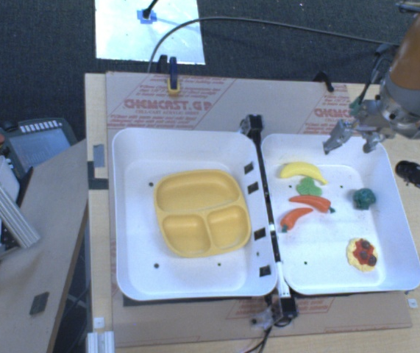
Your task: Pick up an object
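yellow plastic banana lies near the back of the right white bin, beside a green leafy toy, two orange-red toy peppers and a round pizza-like toy. claw hangs above the bin's far edge, fingers spread, holding nothing. approach step, i judge: next it needs to descend over one toy.

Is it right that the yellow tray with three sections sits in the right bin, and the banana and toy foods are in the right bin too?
Not quite. The yellow tray sits in the left bin, as the camera view shows. The banana and other toy foods are indeed in the right bin.
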Motion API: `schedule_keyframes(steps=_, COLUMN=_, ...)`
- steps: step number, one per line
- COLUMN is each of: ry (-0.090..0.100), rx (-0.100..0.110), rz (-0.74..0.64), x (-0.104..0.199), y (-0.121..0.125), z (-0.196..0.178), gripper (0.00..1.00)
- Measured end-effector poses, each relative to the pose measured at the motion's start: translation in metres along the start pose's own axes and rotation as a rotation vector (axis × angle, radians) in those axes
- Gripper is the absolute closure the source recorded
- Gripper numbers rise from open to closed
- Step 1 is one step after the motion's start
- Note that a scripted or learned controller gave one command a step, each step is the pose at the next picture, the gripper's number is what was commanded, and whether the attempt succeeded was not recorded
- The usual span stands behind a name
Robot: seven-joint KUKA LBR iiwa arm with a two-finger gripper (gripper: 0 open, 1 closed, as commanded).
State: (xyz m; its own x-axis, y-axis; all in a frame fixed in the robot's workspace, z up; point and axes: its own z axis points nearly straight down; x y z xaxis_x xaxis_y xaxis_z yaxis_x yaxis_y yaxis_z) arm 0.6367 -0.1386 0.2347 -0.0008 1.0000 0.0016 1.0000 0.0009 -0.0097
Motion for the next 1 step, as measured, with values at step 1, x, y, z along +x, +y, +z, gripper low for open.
schedule_keyframes(steps=1, ry=-0.002, rx=-0.011, rz=-0.002, x=0.0003, y=0.0022, z=-0.0067, gripper=0.00)
